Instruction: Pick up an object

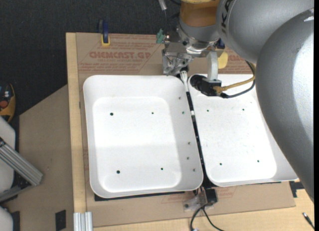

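While the arm (279, 50) leans in over the table (74, 150), the end effector (175, 66) stands low at the table's far edge, just at the far corners where the arm-side bin (239, 180) and the outer bin (87, 100) meet. Whether it is open or closed cannot be told, as its tip is too small and cluttered to read. Nothing can be confirmed as gripped.

The object to be picked cannot be located. The bin floors present a few small dark dots, which read as marks of the bins themselves, and the arm hides part of the arm-side bin.

Judgement: the step in hand is search or approach, and no grasp is established. The next move calls first for a target to be found, then for a descent clear of the adjoining rims. The end effector sits right by that seam, and closing there would likely catch rim rather than object.
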Motion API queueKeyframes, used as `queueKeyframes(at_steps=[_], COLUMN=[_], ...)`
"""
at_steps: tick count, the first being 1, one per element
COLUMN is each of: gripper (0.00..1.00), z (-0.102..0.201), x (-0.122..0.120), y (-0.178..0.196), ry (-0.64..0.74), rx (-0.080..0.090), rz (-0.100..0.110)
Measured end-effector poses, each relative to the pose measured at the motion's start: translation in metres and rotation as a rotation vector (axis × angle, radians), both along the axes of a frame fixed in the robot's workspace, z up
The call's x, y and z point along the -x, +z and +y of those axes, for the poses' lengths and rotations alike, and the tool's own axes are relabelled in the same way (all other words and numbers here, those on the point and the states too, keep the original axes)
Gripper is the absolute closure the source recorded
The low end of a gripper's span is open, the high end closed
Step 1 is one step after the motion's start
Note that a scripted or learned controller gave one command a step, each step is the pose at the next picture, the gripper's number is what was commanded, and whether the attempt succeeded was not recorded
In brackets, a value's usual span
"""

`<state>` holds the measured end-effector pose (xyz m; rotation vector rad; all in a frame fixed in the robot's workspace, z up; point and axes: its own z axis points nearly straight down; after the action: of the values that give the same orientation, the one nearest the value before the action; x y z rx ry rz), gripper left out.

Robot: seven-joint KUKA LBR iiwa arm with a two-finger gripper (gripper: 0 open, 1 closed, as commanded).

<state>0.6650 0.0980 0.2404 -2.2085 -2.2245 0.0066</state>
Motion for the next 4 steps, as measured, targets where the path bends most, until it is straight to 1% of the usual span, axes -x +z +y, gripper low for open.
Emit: queueKeyframes(at_steps=[1,2,3,4], gripper=[1.00,1.00,1.00,1.00], z=[-0.063,-0.154,-0.016,-0.100], x=[-0.002,-0.002,0.000,-0.002], y=[0.058,0.113,0.036,0.100], ry=[-0.012,-0.016,0.005,-0.014], rx=[0.004,0.008,-0.003,0.005], rz=[-0.016,-0.018,0.001,-0.016])
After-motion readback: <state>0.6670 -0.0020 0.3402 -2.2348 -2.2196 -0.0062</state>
